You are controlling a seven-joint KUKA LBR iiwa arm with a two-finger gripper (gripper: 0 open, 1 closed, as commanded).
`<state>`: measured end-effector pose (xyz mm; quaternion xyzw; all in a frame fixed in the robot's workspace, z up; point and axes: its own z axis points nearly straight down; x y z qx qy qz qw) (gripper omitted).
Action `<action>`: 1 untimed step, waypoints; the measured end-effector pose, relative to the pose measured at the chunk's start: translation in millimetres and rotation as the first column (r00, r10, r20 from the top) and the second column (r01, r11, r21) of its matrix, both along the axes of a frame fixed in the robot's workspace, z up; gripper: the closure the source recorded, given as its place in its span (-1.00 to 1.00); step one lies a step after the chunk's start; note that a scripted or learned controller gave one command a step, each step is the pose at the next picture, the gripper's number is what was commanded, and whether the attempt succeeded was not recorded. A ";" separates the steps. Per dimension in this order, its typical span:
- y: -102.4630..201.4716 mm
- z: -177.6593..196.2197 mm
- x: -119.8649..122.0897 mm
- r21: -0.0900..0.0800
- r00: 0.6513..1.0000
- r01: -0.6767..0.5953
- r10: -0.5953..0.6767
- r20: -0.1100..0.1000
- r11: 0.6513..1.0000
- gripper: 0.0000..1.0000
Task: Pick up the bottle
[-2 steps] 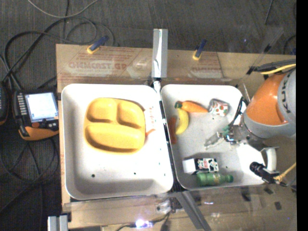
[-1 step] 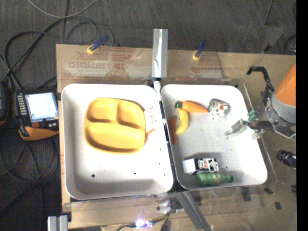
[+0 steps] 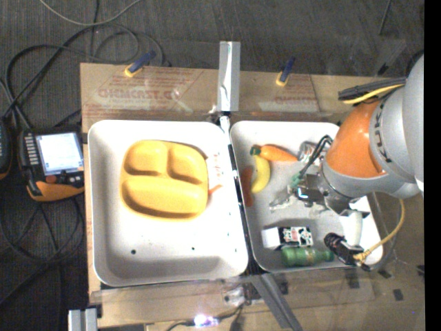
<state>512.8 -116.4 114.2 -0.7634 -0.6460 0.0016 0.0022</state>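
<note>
A green bottle lies on its side along the front wall of the right bin. My gripper hangs over the middle of that bin, behind the bottle and apart from it. The arm's orange band and grey body cover the bin's right part.
A white carton with dark print lies just behind the bottle. A banana, an orange carrot and a small red thing lie at the right bin's back left. A yellow divided tray sits in the left bin.
</note>
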 end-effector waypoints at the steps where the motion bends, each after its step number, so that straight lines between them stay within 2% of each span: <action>1: 21.1 17.1 58.5 -0.005 0.951 0.308 -0.308 0.001 0.951 -1.00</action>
